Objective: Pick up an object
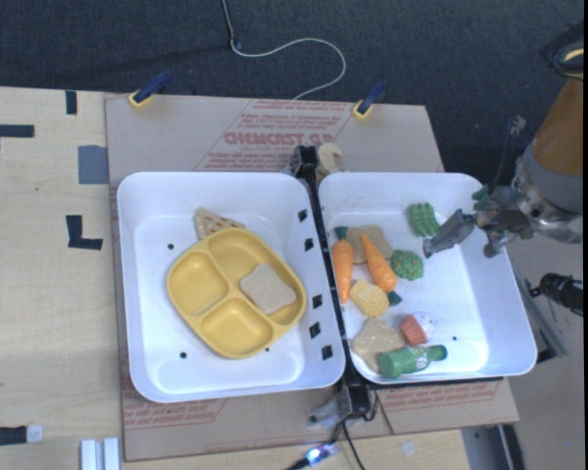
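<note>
The right bin holds several toy foods: two carrots, a green broccoli piece, a second green piece, a tan slice, a yellow lump, a small red piece and a green pickle-like piece. My gripper hangs over the right side of this bin, just right of the green pieces. Its two dark fingers are spread open with nothing between them.
The left bin carries a yellow divided plate with a bread slice in one compartment, and a waffle-like piece behind the plate. A cable loops across the dark floor behind the bench.
</note>
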Action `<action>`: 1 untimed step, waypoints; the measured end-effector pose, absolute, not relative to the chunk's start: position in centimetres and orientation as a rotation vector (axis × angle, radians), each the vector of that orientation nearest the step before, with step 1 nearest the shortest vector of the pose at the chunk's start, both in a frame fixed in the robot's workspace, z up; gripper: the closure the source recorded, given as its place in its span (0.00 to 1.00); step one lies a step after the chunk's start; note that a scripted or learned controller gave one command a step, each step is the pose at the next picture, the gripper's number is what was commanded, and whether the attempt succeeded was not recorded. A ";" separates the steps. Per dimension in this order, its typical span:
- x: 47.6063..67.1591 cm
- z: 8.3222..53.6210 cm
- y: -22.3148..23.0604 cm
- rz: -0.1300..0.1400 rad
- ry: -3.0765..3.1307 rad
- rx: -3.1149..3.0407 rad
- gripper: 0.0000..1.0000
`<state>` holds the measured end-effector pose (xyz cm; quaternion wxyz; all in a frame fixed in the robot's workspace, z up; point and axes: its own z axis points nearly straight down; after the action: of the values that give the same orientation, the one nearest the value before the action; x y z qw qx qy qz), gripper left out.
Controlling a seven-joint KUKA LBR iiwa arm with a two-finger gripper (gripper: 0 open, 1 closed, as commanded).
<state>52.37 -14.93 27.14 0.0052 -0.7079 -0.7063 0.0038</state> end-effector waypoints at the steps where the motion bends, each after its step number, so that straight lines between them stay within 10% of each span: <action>1: 52.6 27.7 -14.9 0.002 -2.222 -2.220 0.00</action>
<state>52.57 -14.92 27.72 0.0006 -0.7067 -0.7075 0.0006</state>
